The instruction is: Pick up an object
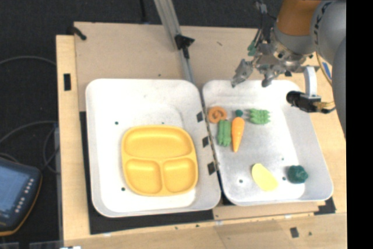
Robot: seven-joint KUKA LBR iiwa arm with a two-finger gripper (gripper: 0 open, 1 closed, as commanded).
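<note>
My gripper (254, 75) hangs open above the far edge of the right bin (303, 143), with nothing between its two fingers. Below it, in the bin's near-left part, lie an orange ring (217, 114), a dark green pod (224, 132), an orange carrot (237, 133) and a light green leafy piece (258, 116). Toward the bin's front lie a yellow lemon-like piece (264, 176) and a dark green lump (296, 174). All these sit well apart from the gripper.
The left bin (105, 125) holds a yellow divided tray (158, 159). A slanted metal rail (166, 9) rises behind the bins. A black fixture (303, 100) juts over the right bin's far right edge. A tablet (14, 198) lies off the bench at left.
</note>
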